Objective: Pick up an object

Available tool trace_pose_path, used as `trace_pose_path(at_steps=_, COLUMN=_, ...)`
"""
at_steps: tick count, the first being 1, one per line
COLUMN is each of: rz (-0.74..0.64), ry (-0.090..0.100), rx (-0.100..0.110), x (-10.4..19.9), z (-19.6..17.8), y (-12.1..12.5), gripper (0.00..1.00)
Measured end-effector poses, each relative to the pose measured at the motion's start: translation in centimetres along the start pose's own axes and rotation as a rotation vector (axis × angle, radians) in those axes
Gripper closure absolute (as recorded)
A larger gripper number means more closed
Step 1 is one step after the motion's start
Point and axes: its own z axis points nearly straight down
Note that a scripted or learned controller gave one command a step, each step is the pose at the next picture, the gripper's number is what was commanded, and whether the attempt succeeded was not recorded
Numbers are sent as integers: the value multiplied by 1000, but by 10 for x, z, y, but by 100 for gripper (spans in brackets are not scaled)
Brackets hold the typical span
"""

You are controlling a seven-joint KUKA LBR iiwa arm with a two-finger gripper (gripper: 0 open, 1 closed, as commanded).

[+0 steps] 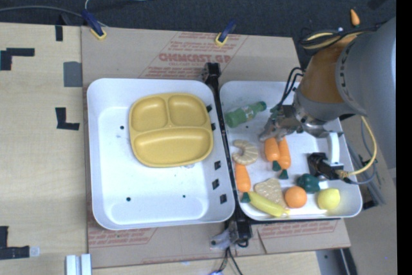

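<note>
The gripper [275, 130] hangs low over the right bin [341, 210], just above two carrots [278, 151] lying side by side, positioned for a pick, though whether it is open or holding anything cannot be told.

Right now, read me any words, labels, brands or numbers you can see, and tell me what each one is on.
"CHEMCAST GP": red print on the brown cardboard sheet under the bins, above the left bin.
Smaller red lines around it, and along the cardboard's lower edge: too blurred to read.
Green bottle in the right bin: no readable label.
</note>
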Motion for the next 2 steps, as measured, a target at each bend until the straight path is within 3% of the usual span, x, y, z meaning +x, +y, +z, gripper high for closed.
trace_pose_path(at_steps=1, rz=0, ry=3, rx=5, x=46, z=-141, y=-77, gripper=100)
trace_pose_path(at_steps=2, rz=0, ry=4, rx=6, x=95, z=-163, y=-98, gripper=100)
